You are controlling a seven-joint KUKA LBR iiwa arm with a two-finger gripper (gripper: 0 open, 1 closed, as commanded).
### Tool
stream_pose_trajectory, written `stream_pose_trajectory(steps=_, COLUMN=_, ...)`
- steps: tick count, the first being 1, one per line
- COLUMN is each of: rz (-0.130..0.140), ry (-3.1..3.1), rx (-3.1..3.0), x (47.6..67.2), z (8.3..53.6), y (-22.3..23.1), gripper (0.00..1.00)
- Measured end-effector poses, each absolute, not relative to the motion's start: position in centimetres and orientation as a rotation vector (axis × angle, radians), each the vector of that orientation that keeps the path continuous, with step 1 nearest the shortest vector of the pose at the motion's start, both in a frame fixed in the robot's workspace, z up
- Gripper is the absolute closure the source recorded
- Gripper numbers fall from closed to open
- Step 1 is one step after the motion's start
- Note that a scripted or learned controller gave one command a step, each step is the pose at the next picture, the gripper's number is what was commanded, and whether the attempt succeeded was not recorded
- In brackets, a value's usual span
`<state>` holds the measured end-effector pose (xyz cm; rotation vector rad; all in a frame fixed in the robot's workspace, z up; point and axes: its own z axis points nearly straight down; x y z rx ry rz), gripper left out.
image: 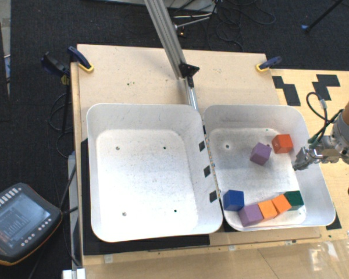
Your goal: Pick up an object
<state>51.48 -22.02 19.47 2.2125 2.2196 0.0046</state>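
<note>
Pincer (298,160) at the right bin's (314,211) right rim — whether it is spread or pressed together I cannot tell. Going left to right: a teach pendant (17,222) on the floor, then the left bin (99,118), then six blocks in the right bin. Blue block (233,200) sits by the divider; one purple block (250,214), one orange block (269,207) and a green block (293,200) touch in a row rising rightward. A second purple block (260,153), tilted, lies near a second orange block (282,143), just left of the pincer
</note>
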Motion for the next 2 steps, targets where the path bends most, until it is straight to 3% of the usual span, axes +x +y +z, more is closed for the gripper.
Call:
stream_pose_trajectory(steps=1, rz=0.004, ry=2.219, rx=2.211, x=51.7, z=24.8, y=-22.1, gripper=1.0)
stream_pose_trajectory(steps=2, rz=0.004, ry=2.229, rx=2.211, x=52.5, z=25.4, y=-17.0, gripper=1.0)
